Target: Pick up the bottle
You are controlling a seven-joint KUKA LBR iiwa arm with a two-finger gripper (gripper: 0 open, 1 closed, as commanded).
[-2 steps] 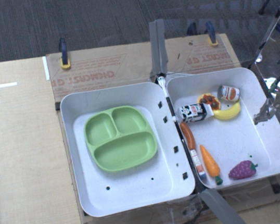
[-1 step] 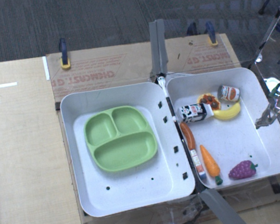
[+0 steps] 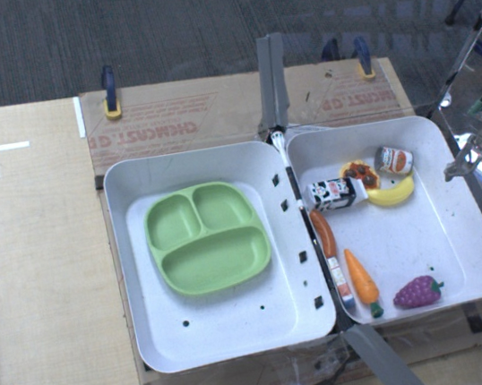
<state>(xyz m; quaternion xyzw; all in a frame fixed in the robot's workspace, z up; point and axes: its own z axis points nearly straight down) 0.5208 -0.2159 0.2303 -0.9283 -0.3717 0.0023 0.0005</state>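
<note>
The bottle is small, with a white and red-brown label, and lies on its side at the back of the right bin. It touches a yellow banana just in front of it. To its left lies an orange-red toy food piece. Nothing covers the bottle.
The right bin also holds a black-and-white cow-pattern carton, a sausage, a carrot and purple grapes. A green divided plate fills much of the left bin. Metal fixtures stand by the right bin's right rim.
</note>
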